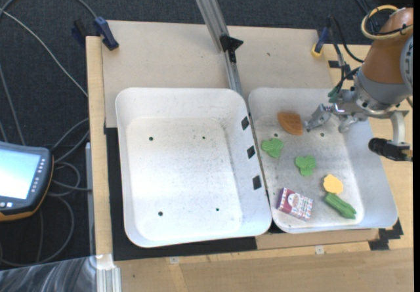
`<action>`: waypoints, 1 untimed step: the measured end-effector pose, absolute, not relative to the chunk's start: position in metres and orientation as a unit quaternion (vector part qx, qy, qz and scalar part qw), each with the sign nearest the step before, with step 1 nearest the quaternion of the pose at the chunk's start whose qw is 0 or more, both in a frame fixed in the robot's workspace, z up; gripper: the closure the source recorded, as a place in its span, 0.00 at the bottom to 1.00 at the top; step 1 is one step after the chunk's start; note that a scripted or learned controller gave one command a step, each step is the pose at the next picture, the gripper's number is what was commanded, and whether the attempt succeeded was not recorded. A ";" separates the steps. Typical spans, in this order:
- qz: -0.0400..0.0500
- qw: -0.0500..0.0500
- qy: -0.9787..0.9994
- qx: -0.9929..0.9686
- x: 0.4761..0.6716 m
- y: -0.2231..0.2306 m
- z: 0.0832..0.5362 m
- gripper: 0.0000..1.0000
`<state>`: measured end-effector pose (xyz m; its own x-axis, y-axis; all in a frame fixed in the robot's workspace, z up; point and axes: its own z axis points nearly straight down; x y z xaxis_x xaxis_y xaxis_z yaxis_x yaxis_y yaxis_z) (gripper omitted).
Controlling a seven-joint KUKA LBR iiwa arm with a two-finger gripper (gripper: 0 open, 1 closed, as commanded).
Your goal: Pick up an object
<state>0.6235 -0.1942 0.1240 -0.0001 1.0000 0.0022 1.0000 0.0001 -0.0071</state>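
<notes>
Currently the end effector hangs over the upper part of the right bin, its two fingers spread apart with nothing between them. One fingertip sits just beside the brown bread-like piece, which lies flat near the bin's top left; the other points toward the bin's right side.

That brown piece looks like the likeliest target, being nearest. To grasp it well, the arm probably needs to shift left so that the piece lies midway between the fingers rather than outside one of them, then descend straight down until the tips reach the bin floor on either side before closing. Closing from the present spot would likely pinch air or nudge the piece away.

Other candidates lie lower in the same bin: two green leaf-shaped pieces, a yellow piece touching a long green one, and a small printed packet near the front edge. The yellow and long green pair would be harder, since they crowd each other. The left bin on the surface plays no part in this step.
</notes>
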 end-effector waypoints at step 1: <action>-0.001 -0.001 -0.707 -0.707 0.626 -0.194 0.140 1.00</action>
